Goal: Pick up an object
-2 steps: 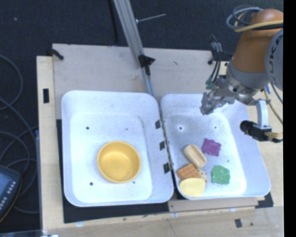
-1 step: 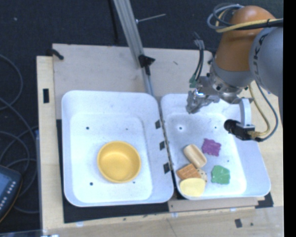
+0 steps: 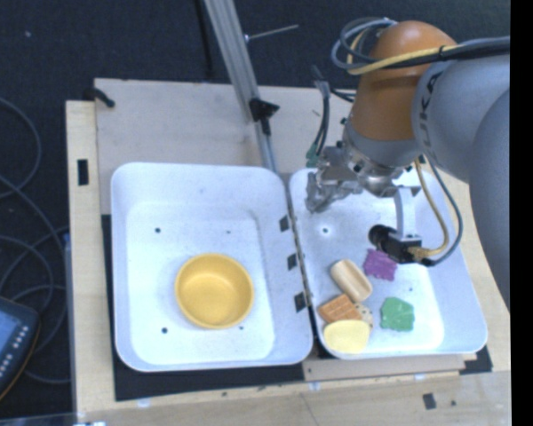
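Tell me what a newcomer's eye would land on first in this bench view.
First, the grey arm with its orange band, reaching in from the right, its gripper over the far left corner of the right bin. Next, the yellow bowl sitting alone in the left bin. Then the cluster at the right bin's near end: a tan block, purple piece, green piece, orange waffle-like piece and pale yellow piece.

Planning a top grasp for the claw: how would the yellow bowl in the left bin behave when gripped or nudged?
The yellow bowl looks rigid and probably light plastic. Upright and wide, it seems unlikely to tip; a nudge may slide it across the smooth left bin.
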Robot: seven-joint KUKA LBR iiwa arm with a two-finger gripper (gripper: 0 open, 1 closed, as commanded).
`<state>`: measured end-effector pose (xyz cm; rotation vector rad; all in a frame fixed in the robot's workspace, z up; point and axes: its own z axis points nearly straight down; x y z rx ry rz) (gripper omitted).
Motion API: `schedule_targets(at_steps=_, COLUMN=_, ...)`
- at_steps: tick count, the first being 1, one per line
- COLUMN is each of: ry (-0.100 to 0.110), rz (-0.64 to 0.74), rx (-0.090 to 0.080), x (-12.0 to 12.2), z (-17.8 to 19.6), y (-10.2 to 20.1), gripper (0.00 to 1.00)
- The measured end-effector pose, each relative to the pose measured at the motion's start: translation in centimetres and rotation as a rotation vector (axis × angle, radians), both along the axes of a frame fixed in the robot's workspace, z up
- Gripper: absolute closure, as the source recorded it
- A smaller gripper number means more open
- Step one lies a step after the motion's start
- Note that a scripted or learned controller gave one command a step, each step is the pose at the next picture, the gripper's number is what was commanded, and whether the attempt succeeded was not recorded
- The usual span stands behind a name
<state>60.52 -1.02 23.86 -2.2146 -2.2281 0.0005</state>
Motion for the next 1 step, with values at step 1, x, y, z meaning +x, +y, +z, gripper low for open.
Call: schedule_targets(at_steps=1, ry=0.000, rz=0.000, rx=0.001, x=-0.78, z=-0.83, y=4.77, gripper=1.00)
